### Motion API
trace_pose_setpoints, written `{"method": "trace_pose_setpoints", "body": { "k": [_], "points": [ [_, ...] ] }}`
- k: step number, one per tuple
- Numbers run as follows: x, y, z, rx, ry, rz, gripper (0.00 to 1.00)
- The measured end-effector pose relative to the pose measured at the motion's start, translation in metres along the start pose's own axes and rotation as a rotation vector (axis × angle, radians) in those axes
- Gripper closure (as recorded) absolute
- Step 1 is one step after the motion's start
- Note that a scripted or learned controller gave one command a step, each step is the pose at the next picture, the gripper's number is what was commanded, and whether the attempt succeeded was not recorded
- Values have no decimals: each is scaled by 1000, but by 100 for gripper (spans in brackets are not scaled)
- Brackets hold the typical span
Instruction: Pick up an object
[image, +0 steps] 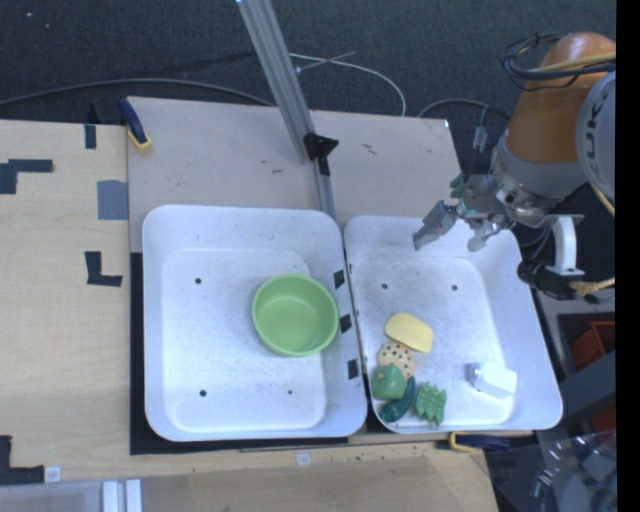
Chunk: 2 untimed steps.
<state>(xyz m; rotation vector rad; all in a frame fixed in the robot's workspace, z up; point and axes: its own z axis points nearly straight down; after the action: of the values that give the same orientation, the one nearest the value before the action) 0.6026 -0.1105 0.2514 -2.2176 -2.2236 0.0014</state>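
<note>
Toys lie clustered well below the gripper in the right bin: a yellow piece, a green piece, a leafy green one and a small white block off to the side. None is lifted; the pick is yet to begin. The gripper hangs open and empty over the bin's far edge. A green bowl sits in the left bin.

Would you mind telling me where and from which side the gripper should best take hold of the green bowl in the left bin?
Probably by the rim. The green bowl stands upright and open in the left bin, apart from the walls. It looks too wide to span, so the gripper would likely come straight down with one finger inside and one outside the wall, at the right side nearest the arm.
</note>
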Motion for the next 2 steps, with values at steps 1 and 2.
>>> {"method": "trace_pose_setpoints", "body": {
  "k": [1,2],
  "points": [
    [0,0,0,0,0,0,0],
    [-9,0,49,5,-1,2,0]
  ]
}}
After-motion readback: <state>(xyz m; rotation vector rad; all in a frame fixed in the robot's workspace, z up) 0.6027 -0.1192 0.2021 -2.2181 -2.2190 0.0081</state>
